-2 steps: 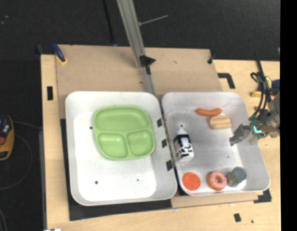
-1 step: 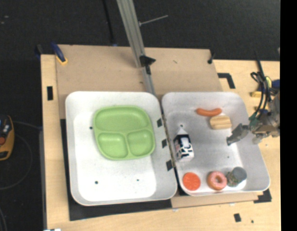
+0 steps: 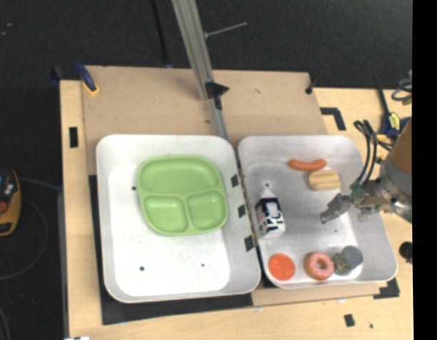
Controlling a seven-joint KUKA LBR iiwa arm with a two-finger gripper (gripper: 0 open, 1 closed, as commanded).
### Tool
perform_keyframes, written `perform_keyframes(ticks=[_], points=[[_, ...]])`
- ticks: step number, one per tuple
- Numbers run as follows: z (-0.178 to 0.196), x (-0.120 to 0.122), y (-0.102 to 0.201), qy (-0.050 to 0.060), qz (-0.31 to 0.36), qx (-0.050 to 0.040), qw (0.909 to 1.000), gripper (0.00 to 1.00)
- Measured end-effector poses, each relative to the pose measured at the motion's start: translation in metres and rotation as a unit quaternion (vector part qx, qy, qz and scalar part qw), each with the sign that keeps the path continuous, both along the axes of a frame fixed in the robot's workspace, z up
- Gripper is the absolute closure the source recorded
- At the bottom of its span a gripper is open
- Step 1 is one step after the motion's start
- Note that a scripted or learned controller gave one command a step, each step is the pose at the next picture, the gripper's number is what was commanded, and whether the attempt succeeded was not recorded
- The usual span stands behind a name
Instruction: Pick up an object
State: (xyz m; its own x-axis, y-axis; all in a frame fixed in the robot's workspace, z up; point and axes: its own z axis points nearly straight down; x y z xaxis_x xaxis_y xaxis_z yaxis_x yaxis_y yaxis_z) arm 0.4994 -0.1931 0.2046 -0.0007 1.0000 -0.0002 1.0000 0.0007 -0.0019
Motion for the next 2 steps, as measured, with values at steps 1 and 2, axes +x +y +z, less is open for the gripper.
perform_keyframes(ticks=[1,2], points=[[-0.042,0.001,0.001,0.000,0.000,0.0000,1.0000,0.00],[-0.085,0.003,-0.001,0.000,0.000,-0.0003,1.0000,0.00]])
